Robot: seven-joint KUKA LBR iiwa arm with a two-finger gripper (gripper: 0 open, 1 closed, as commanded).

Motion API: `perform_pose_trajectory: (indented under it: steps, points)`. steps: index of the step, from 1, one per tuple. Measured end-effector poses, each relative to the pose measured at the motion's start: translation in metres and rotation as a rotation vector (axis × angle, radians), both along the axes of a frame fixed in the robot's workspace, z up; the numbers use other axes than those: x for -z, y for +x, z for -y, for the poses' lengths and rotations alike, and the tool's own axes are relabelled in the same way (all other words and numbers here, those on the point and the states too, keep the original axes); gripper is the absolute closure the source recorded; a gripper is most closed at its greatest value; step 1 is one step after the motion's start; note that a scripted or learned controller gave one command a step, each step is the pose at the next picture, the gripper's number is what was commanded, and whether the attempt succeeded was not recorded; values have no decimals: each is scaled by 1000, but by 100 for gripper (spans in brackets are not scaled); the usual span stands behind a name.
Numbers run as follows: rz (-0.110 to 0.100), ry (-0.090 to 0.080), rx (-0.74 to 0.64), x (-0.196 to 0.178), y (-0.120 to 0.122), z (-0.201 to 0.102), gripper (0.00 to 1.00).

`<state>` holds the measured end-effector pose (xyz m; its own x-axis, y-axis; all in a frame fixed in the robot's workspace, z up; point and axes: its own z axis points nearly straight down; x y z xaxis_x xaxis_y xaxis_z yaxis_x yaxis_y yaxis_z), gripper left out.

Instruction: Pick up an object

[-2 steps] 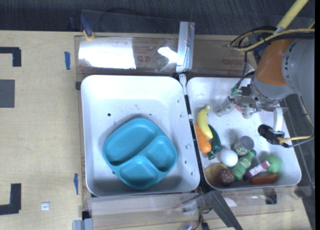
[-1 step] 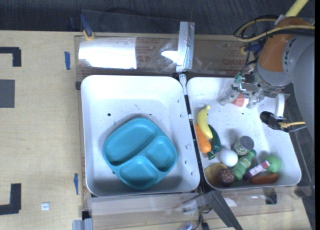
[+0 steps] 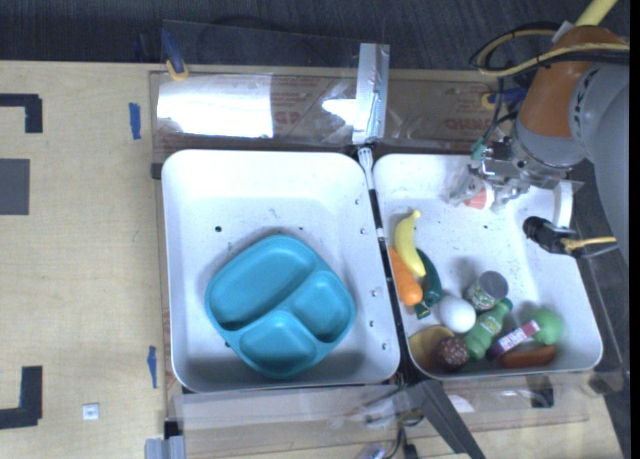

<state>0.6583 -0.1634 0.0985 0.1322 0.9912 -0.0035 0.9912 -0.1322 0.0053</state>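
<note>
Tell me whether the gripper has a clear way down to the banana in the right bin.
Probably yes. The banana lies exposed on top near the bin's left wall, nothing over it, and the gripper hovers close by in the same bin.

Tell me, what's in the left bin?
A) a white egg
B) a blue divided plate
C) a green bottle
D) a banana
B: the blue plate lies alone in the left bin; the food items are piled in the right bin.

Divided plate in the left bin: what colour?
Teal blue all over, the plate; the camera view shows it plainly.
</note>
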Motion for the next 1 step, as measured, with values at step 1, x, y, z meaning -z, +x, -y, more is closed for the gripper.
perform_pose_trajectory:
  steps: [1]
  points:
    - [2, 2, -130, -96, 5, -61, 100]
